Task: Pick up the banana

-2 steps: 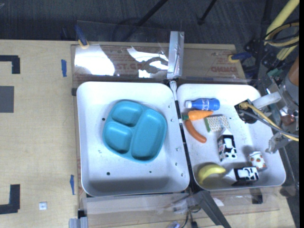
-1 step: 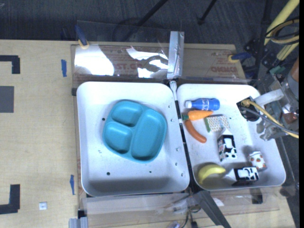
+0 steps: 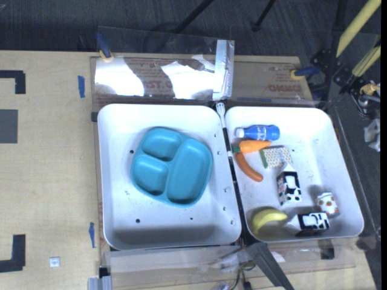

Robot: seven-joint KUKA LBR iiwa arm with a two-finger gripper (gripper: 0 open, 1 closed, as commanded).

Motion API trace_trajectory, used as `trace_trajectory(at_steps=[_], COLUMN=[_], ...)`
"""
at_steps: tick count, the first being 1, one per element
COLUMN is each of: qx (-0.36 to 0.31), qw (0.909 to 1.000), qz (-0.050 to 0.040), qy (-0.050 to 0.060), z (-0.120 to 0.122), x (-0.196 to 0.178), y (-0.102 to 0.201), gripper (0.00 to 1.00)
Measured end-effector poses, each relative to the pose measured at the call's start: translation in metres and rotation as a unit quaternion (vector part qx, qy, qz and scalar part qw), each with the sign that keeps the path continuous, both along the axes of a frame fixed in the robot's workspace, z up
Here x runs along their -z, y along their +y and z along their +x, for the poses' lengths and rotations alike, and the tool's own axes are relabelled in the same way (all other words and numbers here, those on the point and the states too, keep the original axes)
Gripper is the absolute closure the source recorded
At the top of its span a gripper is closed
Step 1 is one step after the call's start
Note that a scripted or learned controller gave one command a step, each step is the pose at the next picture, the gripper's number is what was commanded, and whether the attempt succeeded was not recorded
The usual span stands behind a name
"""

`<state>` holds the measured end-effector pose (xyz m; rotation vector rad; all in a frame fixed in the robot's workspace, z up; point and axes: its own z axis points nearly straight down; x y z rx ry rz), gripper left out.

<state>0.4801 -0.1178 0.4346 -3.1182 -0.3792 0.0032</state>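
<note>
The banana [image 3: 268, 220] lies at the front of the right bin [image 3: 314, 121], near the divider, just beside a black-and-white carton [image 3: 314, 221]. I cannot tell the state of the jaws.

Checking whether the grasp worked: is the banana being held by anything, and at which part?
Nothing holds it. The banana lies free in the right bin, at its near left corner, beside a small black-and-white carton.
</note>
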Motion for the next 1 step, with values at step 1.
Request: trace_trajectory(at_steps=[1], qx=[0.021], qw=[0.9998], qz=[-0.0009], qy=[-0.001], z=[0.0008], x=[0.0003], y=[-0.0708], gripper=[1.00])
